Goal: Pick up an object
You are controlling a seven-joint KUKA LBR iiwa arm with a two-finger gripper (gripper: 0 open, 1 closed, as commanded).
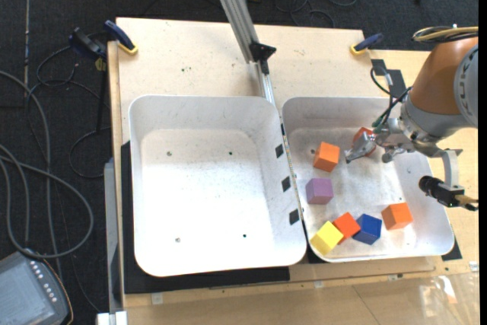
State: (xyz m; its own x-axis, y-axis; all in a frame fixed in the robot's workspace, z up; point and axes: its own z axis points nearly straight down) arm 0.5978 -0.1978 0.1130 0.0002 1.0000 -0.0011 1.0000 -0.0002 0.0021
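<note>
Blocks lie scattered in the right-hand bin [426, 243], six of them that I can count from here. An orange cube [327, 156] sits toward ten o'clock of the bin's floor, with a purple cube [319, 190] just below it, toward the left wall. Along the six o'clock edge runs a tight little cluster: a yellow cube [327, 237] at the left, a smaller orange block [347, 224] touching it, and a blue cube [368, 228] pressed against that one. Another orange cube [397, 215] stands a little apart at about four o'clock.

The arm [445, 87] comes in from three o'clock, its orange band bulking over the bin's upper right corner. The gripper [369, 142] is down low at roughly twelve o'clock of the bin, pointing toward nine o'clock, near the first orange cube but apart from it. A small red object [364, 135] sits right at the gripper's tip; I cannot tell whether it is pinched between the fingers or merely beside them, nor whether the gripper is open or closed.

The left-hand bin [152, 118] lies alongside, its right wall touching the other bin's left wall. Blue and yellow clamps [122, 38] bite the bench [319, 57] at eleven o'clock and one o'clock.
</note>
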